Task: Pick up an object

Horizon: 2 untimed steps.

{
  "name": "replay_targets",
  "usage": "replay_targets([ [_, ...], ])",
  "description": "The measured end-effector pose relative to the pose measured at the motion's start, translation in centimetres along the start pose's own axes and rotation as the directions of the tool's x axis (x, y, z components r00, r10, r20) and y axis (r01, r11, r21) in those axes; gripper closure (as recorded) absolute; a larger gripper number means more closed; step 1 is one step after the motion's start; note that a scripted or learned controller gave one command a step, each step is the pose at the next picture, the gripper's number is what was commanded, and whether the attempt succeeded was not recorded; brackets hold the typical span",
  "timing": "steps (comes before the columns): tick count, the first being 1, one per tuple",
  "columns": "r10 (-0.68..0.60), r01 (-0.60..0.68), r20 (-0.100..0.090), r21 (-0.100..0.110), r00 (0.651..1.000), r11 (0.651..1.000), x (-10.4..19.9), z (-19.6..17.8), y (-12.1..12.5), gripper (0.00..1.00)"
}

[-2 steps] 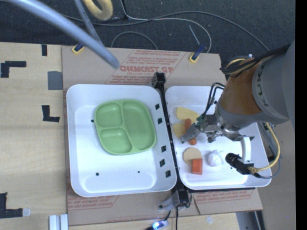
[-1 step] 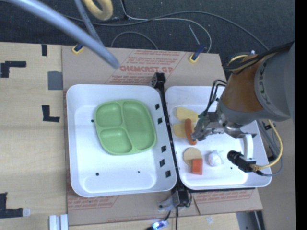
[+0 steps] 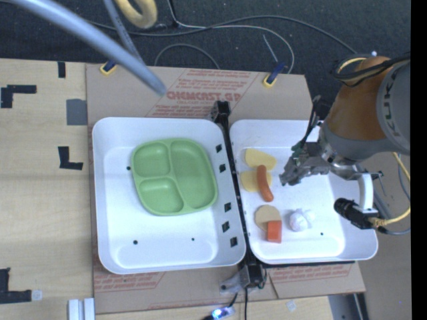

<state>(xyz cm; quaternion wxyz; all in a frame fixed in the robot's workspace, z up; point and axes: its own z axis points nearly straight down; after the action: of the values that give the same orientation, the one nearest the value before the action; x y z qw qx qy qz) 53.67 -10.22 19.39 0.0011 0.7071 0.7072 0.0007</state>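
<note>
Hanging over the right bin (image 3: 347, 249), the tool (image 3: 291, 173) points down and toward the left bin, its dark fingertips close together; how far they are parted cannot be told, and nothing shows between them. Just to its left lies a sausage (image 3: 265, 183), orange-red, smooth and rounded at both ends, its long axis running away from and toward the camera with a slight tilt. Touching the sausage are two yellow pieces (image 3: 259, 159), one beyond it and one on its far side from the tool. Nearer the camera than the tool sit a tan round piece (image 3: 267, 214), an orange-red block (image 3: 273, 231) touching it, and a small white crumpled lump (image 3: 299, 220). Farther left, the left bin (image 3: 107, 199) holds a green divided plate (image 3: 175, 177). Red print on the cardboard (image 3: 200, 92) beyond the bins is partly legible, ending in "CAST".
</note>
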Motion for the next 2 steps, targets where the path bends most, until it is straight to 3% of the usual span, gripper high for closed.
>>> replay_targets([
  [1,-0.002,0.002,0.0,-0.003,1.0,1.0,0.4,-6.3,0.2,1.0],
  [2,-0.001,0.001,0.0,0.0,1.0,1.0,0.5,-9.5,0.3,1.0],
])
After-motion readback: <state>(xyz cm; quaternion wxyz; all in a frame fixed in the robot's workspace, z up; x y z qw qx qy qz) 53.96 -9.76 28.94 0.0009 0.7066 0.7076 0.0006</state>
